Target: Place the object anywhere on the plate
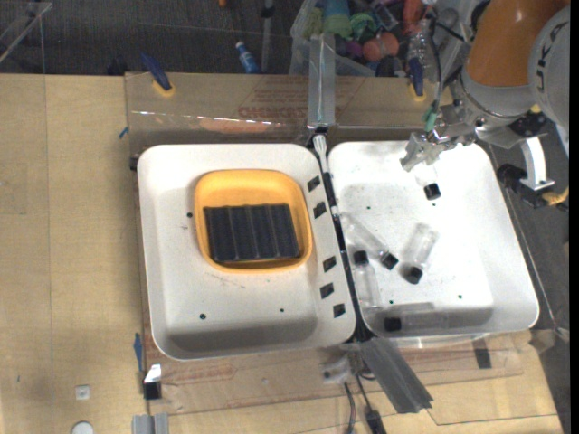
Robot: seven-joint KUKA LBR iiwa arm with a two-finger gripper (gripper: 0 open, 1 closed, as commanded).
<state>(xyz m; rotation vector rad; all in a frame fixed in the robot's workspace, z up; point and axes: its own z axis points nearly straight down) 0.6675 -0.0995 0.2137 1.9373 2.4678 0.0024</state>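
Two white bins side by side mid-frame: left bin [172, 324], right bin [507, 287].

Arm [516, 25] upper right, orange band showing, wrist over the right bin's top edge.

Orange plate [208, 193] in left bin, already carrying a black ribbed block [251, 233] over most of its middle.

Clear vials in right bin: one with black cap [416, 251] centre-right, others [366, 247] just left of it near the divider. Small black piece [431, 190] alone, upper part of the bin.

Gripper [423, 152] at right bin's top edge, nothing visible between fingers; jaw state cannot tell.

Risks, judged:
- Clear vials, round, likely to roll or slip on pinch.
- Vials clustered, so a neighbour could get nudged or double-picked.
- Little bare plate left; drop could land on the block and bounce off.
- Divider crossing could clip a low carry.
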